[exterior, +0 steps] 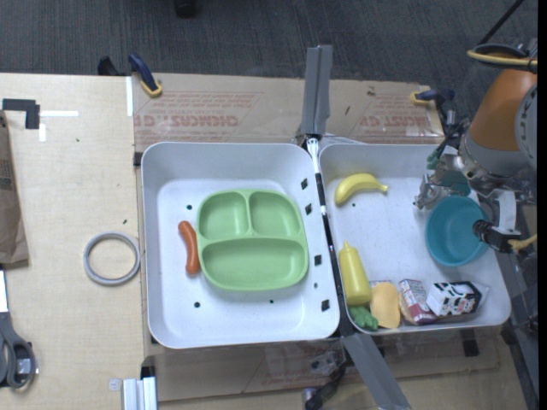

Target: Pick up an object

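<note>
at the very near left corner, grey scissor-like handles on the bench, and a little farther in, a pale tape ring lying flat beside the left bin.

along the near wall of the right bin, a crowded row: small green item, yellow-orange piece touching it, red-and-white carton, then a black-and-white carton on its side. just behind the green item, a yellow bottle lying close to the wall shared by both bins. farther back, a banana, apart from the rest.

in the left bin, a green divided plate near the middle, with an orange sausage-shaped toy just off its left edge.

on the right, the grey arm with its orange band reaching into the right bin. gripper low at the far rim of the blue bowl, which sits upright against the bin's right side. touching the rim or merely just above it: hard to say. open or closed: cannot tell from this angle. nothing visibly held.
</note>
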Controlling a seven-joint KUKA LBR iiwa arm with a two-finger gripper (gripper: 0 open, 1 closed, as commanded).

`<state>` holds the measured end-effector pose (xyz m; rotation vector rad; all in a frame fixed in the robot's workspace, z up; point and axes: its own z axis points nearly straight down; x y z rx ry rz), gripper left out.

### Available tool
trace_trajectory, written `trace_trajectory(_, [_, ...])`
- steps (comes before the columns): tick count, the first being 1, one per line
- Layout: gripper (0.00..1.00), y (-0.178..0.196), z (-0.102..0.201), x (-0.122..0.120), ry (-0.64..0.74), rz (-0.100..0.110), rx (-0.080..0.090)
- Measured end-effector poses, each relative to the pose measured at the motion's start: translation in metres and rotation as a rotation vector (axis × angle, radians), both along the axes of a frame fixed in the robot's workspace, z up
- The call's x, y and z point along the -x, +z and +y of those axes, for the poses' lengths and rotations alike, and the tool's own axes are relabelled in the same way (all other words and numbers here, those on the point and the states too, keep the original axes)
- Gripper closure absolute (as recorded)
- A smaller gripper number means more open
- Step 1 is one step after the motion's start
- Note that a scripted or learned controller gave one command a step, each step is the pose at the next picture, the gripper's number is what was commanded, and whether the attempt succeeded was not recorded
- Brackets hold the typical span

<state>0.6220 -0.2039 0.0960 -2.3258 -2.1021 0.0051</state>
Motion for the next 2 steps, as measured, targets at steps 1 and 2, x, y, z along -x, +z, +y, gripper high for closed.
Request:
trace_trajectory(1, [1.00, 0.1070, 0.0989, -0.0369, -0.389, 0.000, 0.006])
trace_trajectory(2, [0.00, 0.1067, 0.0987, -0.0367, -0.390, 0.000, 0.007])
